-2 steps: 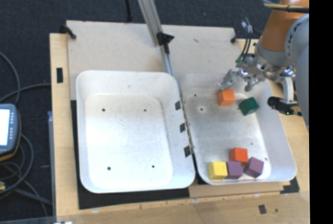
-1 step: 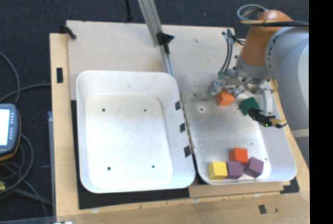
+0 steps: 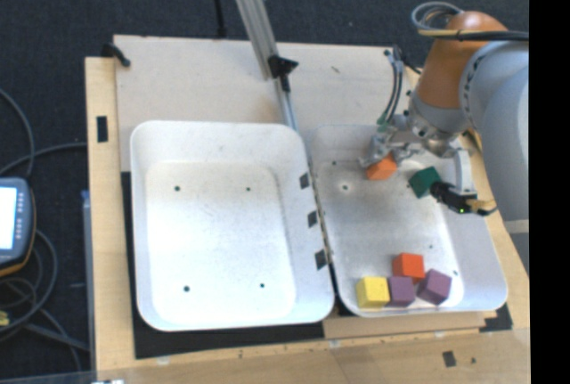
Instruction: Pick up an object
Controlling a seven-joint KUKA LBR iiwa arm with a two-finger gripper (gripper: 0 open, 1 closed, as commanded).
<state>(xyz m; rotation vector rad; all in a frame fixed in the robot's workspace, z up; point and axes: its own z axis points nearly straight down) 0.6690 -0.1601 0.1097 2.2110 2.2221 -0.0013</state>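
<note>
1. Grasp stage is what I read here: the gripper [image 3: 385, 158] sits low at the far edge of the right bin [image 3: 485, 262], right at a small orange block [image 3: 382, 168].
2. I cannot tell whether the jaws are wide, narrow or clamped; the block shows just beneath the metal tip, but I see no pad on either side of it, so I do not count it as held.
3. My judgement for the next move: I need a confirmed grip on the orange block before any lift, then a straight rise clear of the bin's far wall, since the block lies close to that rim.
4. A dark green block [image 3: 424, 181] lies just beside the gripper, toward the bin's right edge; it could be nudged if the wrist swings that way.
5. The right bin also holds a cluster at its near edge: a yellow block [image 3: 373, 290], two purple blocks [image 3: 403, 290] [image 3: 435, 286] and a second orange block [image 3: 410, 265], all touching or nearly so, well apart from the gripper.
6. The left bin [image 3: 156, 151] shows bare white floor with a few dark dots.
</note>
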